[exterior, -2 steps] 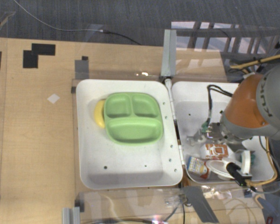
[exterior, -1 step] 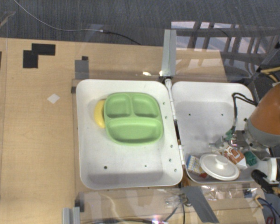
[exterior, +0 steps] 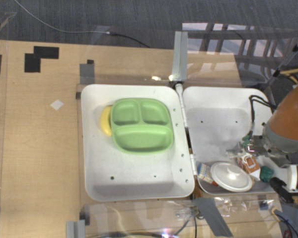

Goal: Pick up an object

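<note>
Scene: we see two white bins side by side on the tabletop (exterior: 35,148), the left bin (exterior: 94,172) and the right bin (exterior: 213,128).
Left bin: it carries a green divided plate (exterior: 140,125) with a yellow thing (exterior: 105,121), perhaps a banana, tucked against its left edge and partly under it.
Right bin: the clutter sits in the near right corner, where a white round lid or dish (exterior: 231,176) lies beside an orange-brown item (exterior: 250,163), a small green piece (exterior: 266,173) and a blue-and-white packet (exterior: 204,171) at the lid's left.
Arm: the grey arm with its orange band (exterior: 293,113) reaches over the right bin's right side.
Gripper: the gripper (exterior: 248,148) is low, just above the orange-brown item; we cannot tell its state, since the wrist hides its working end.
Step in hand: we judge this to be the descent onto the corner pile.
How to do it well: we would aim for a single item standing proud of the heap, the orange-brown one being nearest, and come straight down on it.
Risk: the things touch one another and the bin wall is close, so a pinch may slide off or nudge the lid.
</note>
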Action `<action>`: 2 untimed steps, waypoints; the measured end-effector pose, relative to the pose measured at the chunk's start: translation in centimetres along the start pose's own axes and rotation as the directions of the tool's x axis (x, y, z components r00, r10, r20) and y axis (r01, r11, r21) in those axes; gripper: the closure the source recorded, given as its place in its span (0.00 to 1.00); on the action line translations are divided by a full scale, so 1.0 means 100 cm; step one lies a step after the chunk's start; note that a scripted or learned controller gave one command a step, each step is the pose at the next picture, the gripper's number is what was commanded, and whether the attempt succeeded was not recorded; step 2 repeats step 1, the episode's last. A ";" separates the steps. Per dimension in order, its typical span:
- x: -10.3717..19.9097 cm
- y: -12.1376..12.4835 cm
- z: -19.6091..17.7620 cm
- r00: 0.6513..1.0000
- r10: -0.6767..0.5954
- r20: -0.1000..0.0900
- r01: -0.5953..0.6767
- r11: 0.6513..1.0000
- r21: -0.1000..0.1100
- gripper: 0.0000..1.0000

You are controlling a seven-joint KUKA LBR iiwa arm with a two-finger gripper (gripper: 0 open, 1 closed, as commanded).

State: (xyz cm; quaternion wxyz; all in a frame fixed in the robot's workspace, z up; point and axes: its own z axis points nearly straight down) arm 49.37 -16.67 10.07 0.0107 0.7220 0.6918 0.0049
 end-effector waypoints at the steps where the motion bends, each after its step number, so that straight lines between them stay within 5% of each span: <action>1: 0.078 -0.005 -0.140 0.997 -0.080 -0.009 0.080 0.997 0.016 1.00; 2: 0.078 -0.005 -0.140 0.997 -0.080 -0.009 0.080 0.997 0.016 1.00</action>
